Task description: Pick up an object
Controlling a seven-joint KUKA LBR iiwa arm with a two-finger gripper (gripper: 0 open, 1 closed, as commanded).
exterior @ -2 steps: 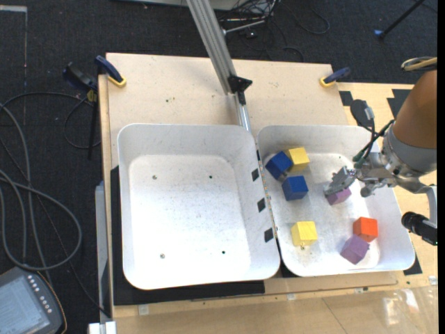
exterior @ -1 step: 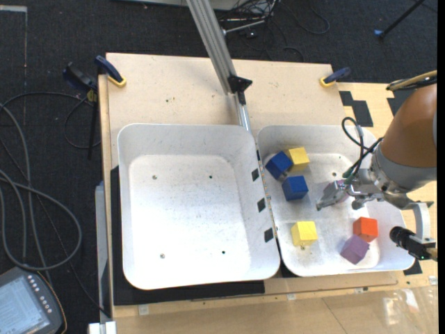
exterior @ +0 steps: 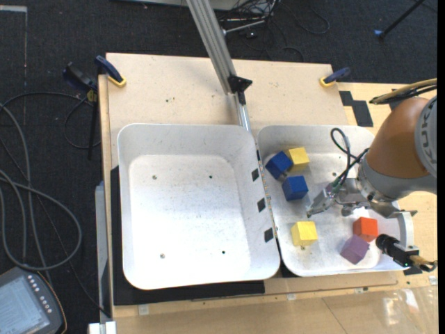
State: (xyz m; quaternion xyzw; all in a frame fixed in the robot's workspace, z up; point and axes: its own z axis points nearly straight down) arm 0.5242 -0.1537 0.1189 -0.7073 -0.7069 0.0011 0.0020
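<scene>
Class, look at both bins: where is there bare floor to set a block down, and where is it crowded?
The left bin offers open floor from wall to wall. The right bin is crowded: blue blocks, yellow blocks, the orange block, the purple block and the hand.

Two bins sit side by side on the surface [exterior: 174,89], the left bin [exterior: 139,186] and the right bin [exterior: 278,145]. In the right bin, three blocks [exterior: 289,169] cluster near its back left, seemingly touching. A fourth block [exterior: 304,232] lies nearer the front, with two more blocks [exterior: 360,239] to its right. The pincer [exterior: 325,199] hangs between the groups, the arm [exterior: 400,152] reaching in from the right
</scene>
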